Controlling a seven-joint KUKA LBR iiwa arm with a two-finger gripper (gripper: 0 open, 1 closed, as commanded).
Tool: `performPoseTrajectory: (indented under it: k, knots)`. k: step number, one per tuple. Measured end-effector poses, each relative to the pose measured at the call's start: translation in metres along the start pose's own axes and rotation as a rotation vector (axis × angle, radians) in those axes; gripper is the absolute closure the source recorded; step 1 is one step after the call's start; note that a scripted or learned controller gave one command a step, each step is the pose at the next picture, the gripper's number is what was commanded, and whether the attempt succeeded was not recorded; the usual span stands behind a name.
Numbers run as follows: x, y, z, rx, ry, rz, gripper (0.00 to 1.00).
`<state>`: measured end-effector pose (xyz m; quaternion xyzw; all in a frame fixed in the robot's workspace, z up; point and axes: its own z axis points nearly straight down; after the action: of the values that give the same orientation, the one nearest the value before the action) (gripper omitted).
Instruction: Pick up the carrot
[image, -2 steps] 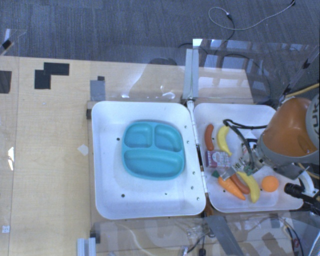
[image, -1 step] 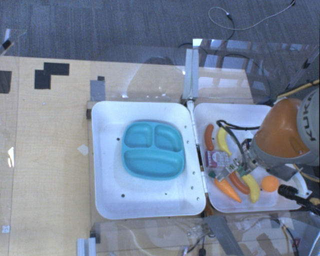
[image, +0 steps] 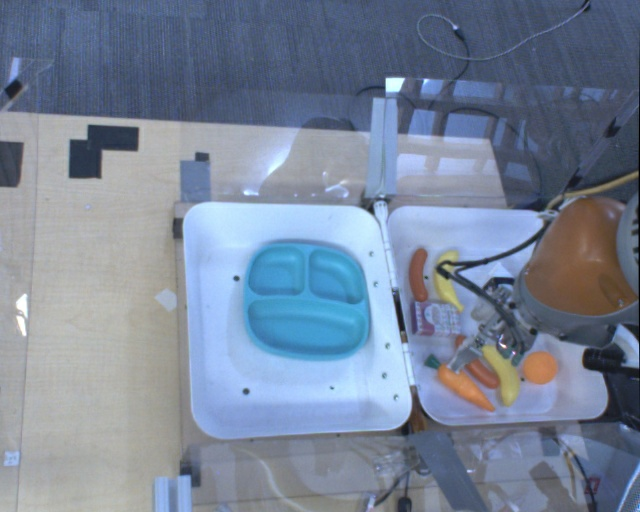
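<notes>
Carrot (image: 466, 387) lying at about five o'clock in the right bin (image: 590, 405), slanted, tip toward the near wall. Gripper (image: 497, 340) just above it at one o'clock, over a banana (image: 503, 376) and sausage (image: 482, 372); grip state impossible to tell. Orange ball (image: 540, 368) at three o'clock of the carrot. Blue tray (image: 306, 300) in the left bin (image: 215, 400).

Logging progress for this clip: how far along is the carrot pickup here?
Done: the gripper has reached into the right bin, low among the food. In hand: nothing clearly; the carrot lies on the bin floor beside a banana. Left: grasping the carrot and lifting it.
</notes>
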<state>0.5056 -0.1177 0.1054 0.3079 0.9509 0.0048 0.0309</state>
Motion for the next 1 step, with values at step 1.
performPoseTrajectory:
  k: [1]
  knots:
    - [0.0121,0.0128,0.0001,0.007,0.003,-0.031,0.0]
